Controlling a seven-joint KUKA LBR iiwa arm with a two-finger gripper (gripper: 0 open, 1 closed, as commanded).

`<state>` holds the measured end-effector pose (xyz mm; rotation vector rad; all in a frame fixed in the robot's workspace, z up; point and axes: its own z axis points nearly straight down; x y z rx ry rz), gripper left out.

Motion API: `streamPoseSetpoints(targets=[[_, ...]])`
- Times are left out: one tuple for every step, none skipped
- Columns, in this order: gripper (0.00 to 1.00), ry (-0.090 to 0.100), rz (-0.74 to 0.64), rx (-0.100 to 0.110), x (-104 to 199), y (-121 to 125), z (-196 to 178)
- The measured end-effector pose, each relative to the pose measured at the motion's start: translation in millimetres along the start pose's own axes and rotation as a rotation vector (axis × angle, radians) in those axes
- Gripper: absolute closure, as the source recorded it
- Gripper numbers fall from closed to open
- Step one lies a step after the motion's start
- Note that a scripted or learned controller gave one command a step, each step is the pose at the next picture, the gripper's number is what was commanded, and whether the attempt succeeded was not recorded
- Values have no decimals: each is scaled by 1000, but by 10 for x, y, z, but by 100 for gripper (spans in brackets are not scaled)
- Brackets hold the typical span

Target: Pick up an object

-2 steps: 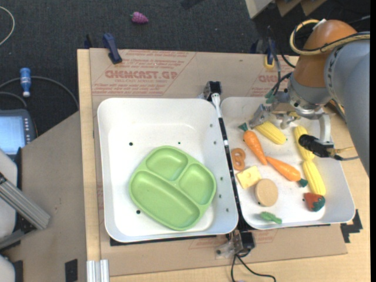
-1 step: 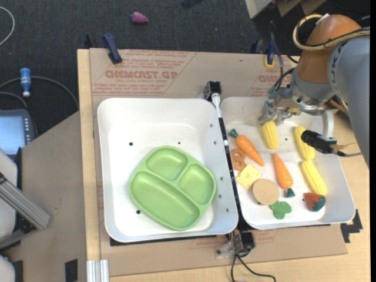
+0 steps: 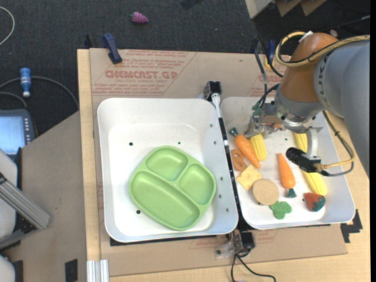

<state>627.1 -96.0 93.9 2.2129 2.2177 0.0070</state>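
Grey metal gripper (image 3: 262,124) is hovering over the right white bin (image 3: 343,207); its grip state cannot be told. Just below, 1 orange plastic carrot (image 3: 247,150) is lying diagonally, tip pointing toward the bin's near-left, beside a yellow corn cob (image 3: 258,147).

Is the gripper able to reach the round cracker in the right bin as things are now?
Probably yes. The gripper hangs over the same bin's far side, and the round cracker lies uncovered near the front, with only a cheese piece touching its edge.
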Motion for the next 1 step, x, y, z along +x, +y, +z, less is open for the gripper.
streamPoseSetpoints(targets=[[100,7,-4,8,675,-645,-975]])
